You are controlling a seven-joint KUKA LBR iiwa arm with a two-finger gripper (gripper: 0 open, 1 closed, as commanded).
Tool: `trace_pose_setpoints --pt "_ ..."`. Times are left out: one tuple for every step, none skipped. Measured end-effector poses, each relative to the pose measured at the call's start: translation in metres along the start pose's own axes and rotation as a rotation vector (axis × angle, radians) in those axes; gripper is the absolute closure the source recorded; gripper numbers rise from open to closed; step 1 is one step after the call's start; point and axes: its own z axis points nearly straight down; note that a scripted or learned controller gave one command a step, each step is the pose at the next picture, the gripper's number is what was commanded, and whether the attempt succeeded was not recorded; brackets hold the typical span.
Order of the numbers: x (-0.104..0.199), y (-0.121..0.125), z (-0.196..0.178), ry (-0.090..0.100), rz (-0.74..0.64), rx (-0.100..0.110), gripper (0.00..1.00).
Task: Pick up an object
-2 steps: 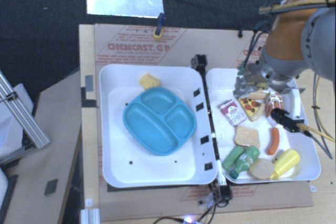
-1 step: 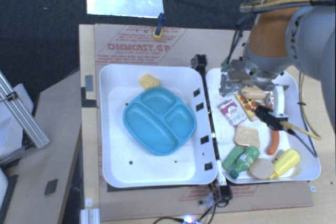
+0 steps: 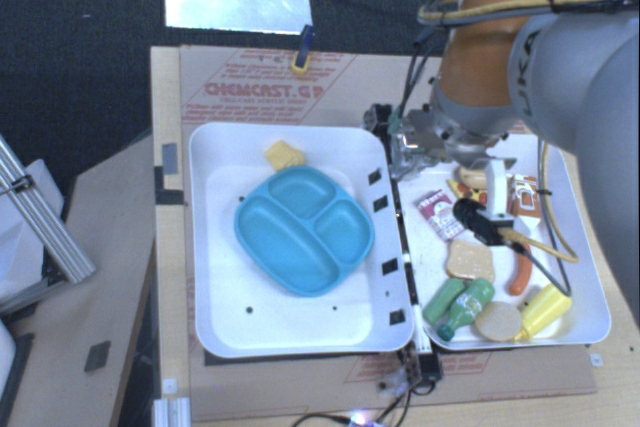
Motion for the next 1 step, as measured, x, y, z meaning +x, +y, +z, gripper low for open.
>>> trace_pose_setpoints --pt "-0.0147 -0.0056 0.0069 -0.003 0.009 0.002 1.00"
